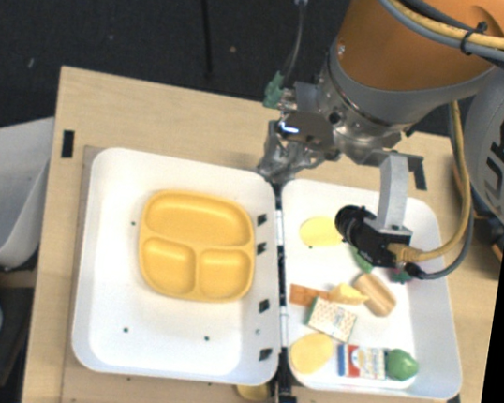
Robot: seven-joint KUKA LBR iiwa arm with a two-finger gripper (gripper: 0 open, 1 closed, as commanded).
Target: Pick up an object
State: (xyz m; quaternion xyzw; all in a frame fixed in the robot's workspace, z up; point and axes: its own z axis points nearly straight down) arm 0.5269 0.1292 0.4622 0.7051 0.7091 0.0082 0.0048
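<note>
Two white bins sit side by side on the table [87,103]. The left bin [97,314] holds one thing, a yellow tray [196,244] with three compartments, lying flat near its middle. The right bin [434,339] holds the loose things to pick from. There are two flat yellow discs, one near the far end [316,232] and one at the near edge [311,352]. There is also one tan cylinder [376,295], one orange block [301,296], one small yellow piece [347,294] touching the cylinder, one white patterned packet [333,321], one red, white and blue box [361,360] and one green ball [402,365] just beside that box. A green sliver [360,258] near the far disc is mostly covered by the arm and cannot be identified. The claw [279,167] hangs over the far end of the seam between the bins. It is dark and cluttered against the wrist, so I cannot tell whether it is wide or narrow, and nothing is seen in it.
</note>
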